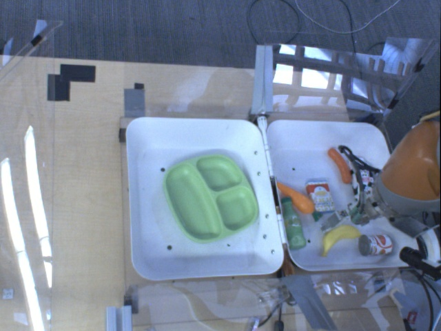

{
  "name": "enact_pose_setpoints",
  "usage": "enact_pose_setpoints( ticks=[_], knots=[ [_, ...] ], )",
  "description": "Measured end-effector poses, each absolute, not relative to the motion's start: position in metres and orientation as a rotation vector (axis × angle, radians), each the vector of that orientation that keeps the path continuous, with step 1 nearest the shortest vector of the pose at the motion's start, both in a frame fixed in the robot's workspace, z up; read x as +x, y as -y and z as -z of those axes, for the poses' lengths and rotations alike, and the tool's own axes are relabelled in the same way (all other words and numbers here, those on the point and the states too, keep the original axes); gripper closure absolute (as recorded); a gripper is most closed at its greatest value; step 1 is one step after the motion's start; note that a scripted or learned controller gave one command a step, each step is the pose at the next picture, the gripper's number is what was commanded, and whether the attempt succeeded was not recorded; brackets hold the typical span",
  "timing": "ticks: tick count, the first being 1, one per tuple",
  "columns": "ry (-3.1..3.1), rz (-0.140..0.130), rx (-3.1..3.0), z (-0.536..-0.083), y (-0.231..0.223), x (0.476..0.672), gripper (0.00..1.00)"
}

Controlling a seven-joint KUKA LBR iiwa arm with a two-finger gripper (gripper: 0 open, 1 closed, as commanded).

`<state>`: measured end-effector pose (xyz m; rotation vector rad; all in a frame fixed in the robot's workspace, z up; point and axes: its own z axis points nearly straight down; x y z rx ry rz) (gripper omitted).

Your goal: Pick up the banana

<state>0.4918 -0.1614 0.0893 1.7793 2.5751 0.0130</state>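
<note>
Pale wooden bench [69,205] fills the left and middle of the frame, with dark grey carpet [151,19] along the top and thin cables [324,9] looping across it at upper right. Left of centre sits the left white bin [145,254], holding a light green divided plate [210,197] with three compartments, tilted a little in the bin. Just right of it, touching along a shared edge, is the right white bin [310,140]. Along that bin's left side lie an orange carrot [296,197] and, below it, a green bottle [293,224]. Near them is a small red and white carton [320,194], and higher up an orange sausage-like piece [339,165]. The banana [340,238] lies yellow and curved near the bin's lower edge, between the bottle and a small red and white can [376,245] lying on its side. The gripper [362,209] hangs just above and right of the banana, apart from it; whether it is released or clenched cannot be told. Behind it, at the right edge, rises the arm [413,171] with its orange band.
</note>
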Motion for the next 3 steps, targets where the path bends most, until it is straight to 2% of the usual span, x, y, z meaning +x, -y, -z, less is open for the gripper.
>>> enact_pose_setpoints(
  ticks=[1,2,3],
  knots=[
    [-2.676,-0.007,1.608,-0.090,0.154,0.493,0.00],
    [-3.022,-0.004,0.780,-0.090,0.149,0.494,0.00],
    [-3.017,-0.007,0.783,-0.102,0.149,0.496,1.00]
  ],
)
